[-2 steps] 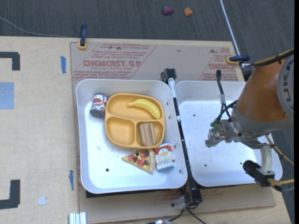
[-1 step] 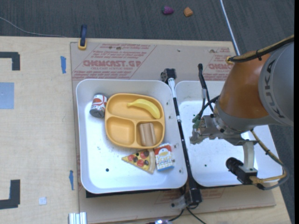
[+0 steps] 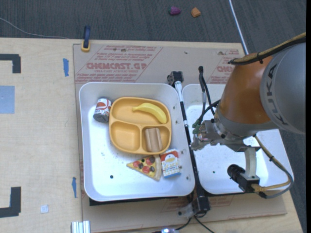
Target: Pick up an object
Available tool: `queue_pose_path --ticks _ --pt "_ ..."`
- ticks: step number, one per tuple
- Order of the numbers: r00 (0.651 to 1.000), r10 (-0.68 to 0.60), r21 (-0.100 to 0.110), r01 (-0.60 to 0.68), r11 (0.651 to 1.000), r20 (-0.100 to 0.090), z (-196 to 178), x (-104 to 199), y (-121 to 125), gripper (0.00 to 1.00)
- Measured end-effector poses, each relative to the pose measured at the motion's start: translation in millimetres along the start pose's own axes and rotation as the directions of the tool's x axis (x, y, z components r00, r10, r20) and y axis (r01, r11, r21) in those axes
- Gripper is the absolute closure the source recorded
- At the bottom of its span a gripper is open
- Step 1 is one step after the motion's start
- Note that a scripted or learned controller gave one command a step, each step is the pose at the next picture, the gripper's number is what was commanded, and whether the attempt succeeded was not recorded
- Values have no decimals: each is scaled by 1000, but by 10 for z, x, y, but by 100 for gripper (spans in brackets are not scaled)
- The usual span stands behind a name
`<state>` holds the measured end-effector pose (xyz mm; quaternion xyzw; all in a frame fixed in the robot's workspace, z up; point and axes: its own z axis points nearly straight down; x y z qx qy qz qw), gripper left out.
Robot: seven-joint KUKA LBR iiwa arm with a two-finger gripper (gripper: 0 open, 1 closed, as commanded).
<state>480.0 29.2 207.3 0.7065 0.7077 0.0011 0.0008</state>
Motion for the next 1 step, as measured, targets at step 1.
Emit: queue_pose_path --ticks 1 --pt "1000 2 4 -2 1000 1 120 -660 -9 100"
